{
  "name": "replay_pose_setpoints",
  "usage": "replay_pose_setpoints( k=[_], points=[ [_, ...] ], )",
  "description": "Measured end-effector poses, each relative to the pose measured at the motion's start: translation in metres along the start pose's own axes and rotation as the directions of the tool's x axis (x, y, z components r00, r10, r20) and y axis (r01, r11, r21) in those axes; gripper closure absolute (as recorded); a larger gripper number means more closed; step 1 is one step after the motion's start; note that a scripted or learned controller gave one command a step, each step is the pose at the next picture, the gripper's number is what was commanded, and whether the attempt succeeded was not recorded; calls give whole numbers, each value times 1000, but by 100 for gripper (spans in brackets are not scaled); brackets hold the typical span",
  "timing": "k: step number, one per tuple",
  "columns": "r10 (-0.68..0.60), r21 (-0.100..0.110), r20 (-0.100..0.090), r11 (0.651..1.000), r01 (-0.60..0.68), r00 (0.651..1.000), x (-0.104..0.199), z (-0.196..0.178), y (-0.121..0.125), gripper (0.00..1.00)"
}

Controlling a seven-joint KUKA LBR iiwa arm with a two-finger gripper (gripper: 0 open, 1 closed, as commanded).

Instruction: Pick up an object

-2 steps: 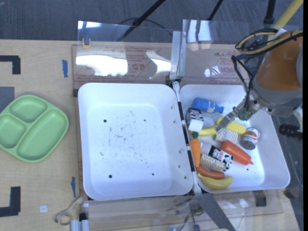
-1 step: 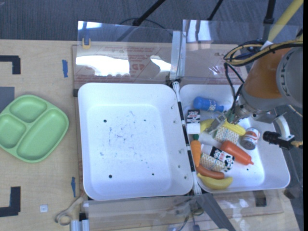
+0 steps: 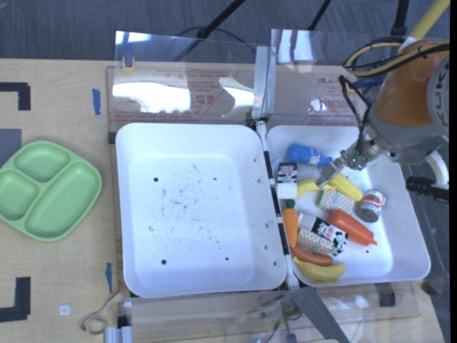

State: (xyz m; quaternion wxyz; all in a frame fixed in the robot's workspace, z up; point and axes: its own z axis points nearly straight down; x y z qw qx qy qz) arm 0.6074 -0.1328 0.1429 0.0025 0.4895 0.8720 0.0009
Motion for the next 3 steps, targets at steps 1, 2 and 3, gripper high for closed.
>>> replay_pose_setpoints(
  k=[1,2,3],
  points=[
    [77,0,-1,997,-77,997,-25,57,-15,0],
    [77,-7,4,997,-76,997,-26,44,-13,100],
    [359,3,-1,933,-359,933,-20,-79,-51,100]
  ],
)
